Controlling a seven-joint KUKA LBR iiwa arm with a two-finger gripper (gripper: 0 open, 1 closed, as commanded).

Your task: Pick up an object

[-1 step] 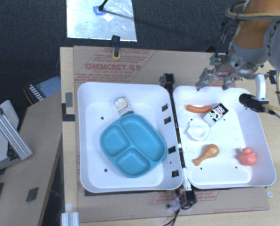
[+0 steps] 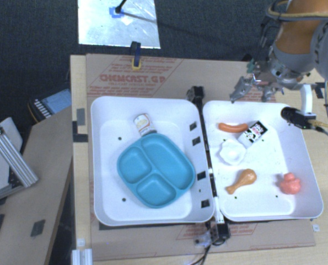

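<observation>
The camera view shows the gripper (image 2: 253, 89) hovering just beyond the far rim of the right bin (image 2: 304, 148), and its fingers (image 2: 238, 93) look spread apart with nothing between them; I judge them released, though they are small at this slant. No grasp has begun, so the step in hand is choosing a target and descending. Taking the right bin as landmark, the sausage (image 2: 233, 127) lies near its far-left corner, closest to the gripper, and seems the sensible pick. Its long axis runs across the bin, so the fingers would best straddle its short width and come straight down over its middle. The black-and-white carton (image 2: 253, 133) sits just beside the sausage's right end, so a descent too far that way could nudge it. By count, the right bin holds five things: one sausage, one carton, one white cup-like piece (image 2: 231, 152) at the middle, one drumstick (image 2: 241, 180) toward the near side, and one pink toy (image 2: 290, 184) near the near-right corner. The left bin (image 2: 106, 164), touching the right bin's left edge, holds two: one blue divided tray (image 2: 155, 170) and one small jar (image 2: 145, 125) beyond it.
</observation>
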